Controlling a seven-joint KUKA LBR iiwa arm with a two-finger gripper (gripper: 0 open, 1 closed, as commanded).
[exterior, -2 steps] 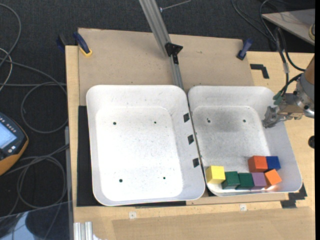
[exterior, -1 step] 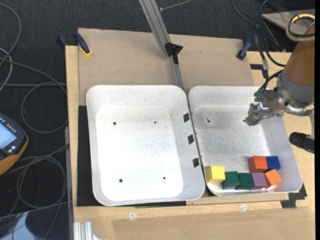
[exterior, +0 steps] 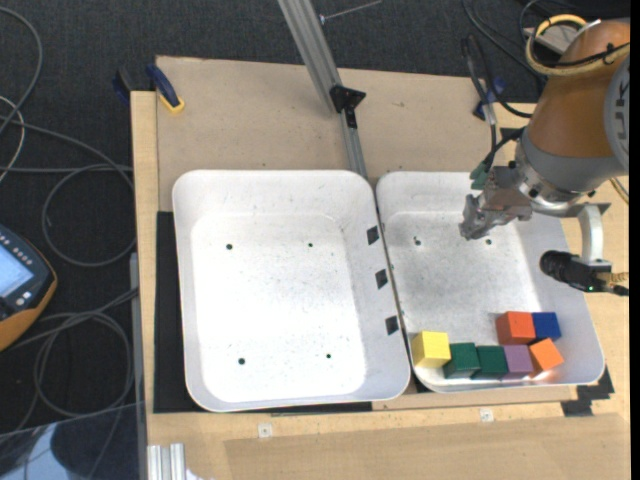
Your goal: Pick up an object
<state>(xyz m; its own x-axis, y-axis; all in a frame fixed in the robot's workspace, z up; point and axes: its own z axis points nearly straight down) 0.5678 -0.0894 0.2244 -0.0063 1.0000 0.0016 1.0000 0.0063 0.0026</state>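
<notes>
While the arm leans in from the right, this is how things sit.

Arm: the grey arm (exterior: 580,158) with its orange band (exterior: 585,78) comes in from the upper right and bends down toward the right bin.

Arm pose: the wrist points down and a bit to the left, over the back part of the right bin.

Gripper: the gripper (exterior: 478,230) hangs low over the far half of the right bin, close to a small dark dot in the floor. It looks small and dark from up here, so I cannot tell how it is set. No block is seen in it.

Right bin: the right bin (exterior: 440,278) is white with grey speckles on its floor.

Blocks: all the blocks sit in a bunch at the near right corner of the right bin, well apart from the gripper.

Yellow block: the yellow block (exterior: 432,347) is at the left end of the bunch.

Green blocks: two green blocks (exterior: 476,360) sit side by side, just right of the yellow one.

Purple block: the purple block (exterior: 517,358) touches the green ones.

Orange blocks: one orange block (exterior: 518,325) is behind the purple one, and another orange block (exterior: 546,354) is to its right.

Blue block: the blue block (exterior: 546,324) sits just beside the back orange one.

Left bin: the left bin (exterior: 200,298) is white and touches the right bin.

Pole: a grey metal pole (exterior: 318,53) slants down to the place where the bins meet.
</notes>
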